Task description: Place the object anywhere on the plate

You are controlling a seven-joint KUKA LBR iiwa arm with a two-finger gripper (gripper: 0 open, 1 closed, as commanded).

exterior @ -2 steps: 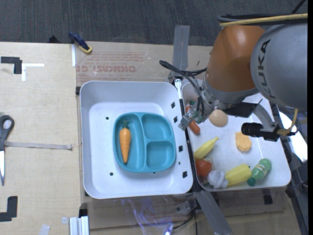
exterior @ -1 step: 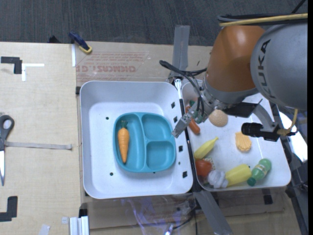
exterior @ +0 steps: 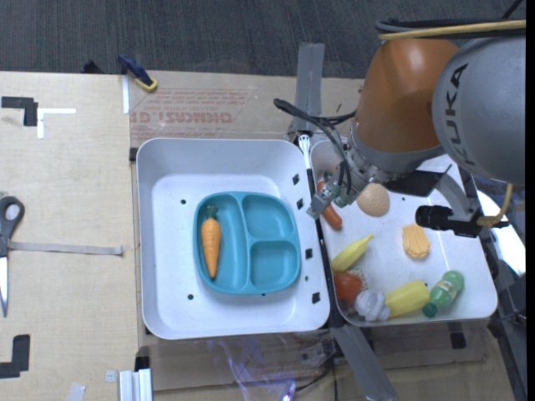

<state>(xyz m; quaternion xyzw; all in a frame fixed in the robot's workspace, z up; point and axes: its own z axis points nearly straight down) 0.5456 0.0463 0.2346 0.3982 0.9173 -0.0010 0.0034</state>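
Carrot (exterior: pixel 211 242) lies lengthwise in the long left compartment of the teal plate (exterior: pixel 266 224), which we find inside the left white bin (exterior: pixel 167 307). We count toy foods in the right bin (exterior: pixel 476 307): banana (exterior: pixel 352 251), egg (exterior: pixel 374 200), tomato (exterior: pixel 348 286), green bottle (exterior: pixel 443 294). We cannot tell the state of the gripper (exterior: pixel 328 194) at the divider.

One camera hangs above my bench, looking down at a slant on both white bins (exterior: pixel 150 249) (left and right side by side). I reach in from its right, where my arm (exterior: pixel 443 90) looms large, probably nearest the lens.
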